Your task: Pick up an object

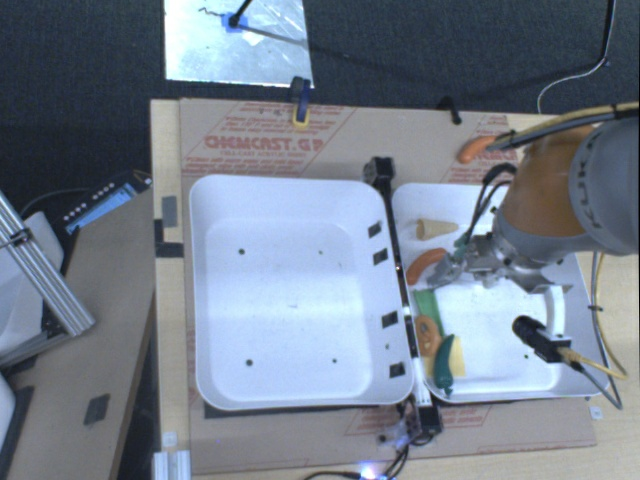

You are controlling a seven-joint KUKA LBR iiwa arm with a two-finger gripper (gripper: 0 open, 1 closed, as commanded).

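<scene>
The orange-red sausage-shaped piece point(428, 261) lies in the right bin point(485, 366), close to that bin's left wall and about halfway along it. My jaws sit just to its right, low over the bin's floor. From this slant I cannot tell whether they are released or clenched, nor whether they touch the piece.

The other things crowd the same left wall. A pale cone point(436, 229) lies toward the bin's far-left corner, apart from the sausage piece. Toward the near rim come a green piece point(427, 302), an orange piece point(430, 336) and a yellow-green piece point(446, 356), close together down to the near-left corner.

The middle and near-right of the bin's floor show bare white. The arm point(560, 188) comes in over the bin's right rim and covers its far-right part.

A second orange sausage point(475, 149) lies outside the bin, past its far rim, on the cardboard sheet point(260, 140) that covers the surface point(165, 298). The left bin point(290, 298) butts against the right bin's left wall, with black clips point(378, 230) along the joint.
</scene>
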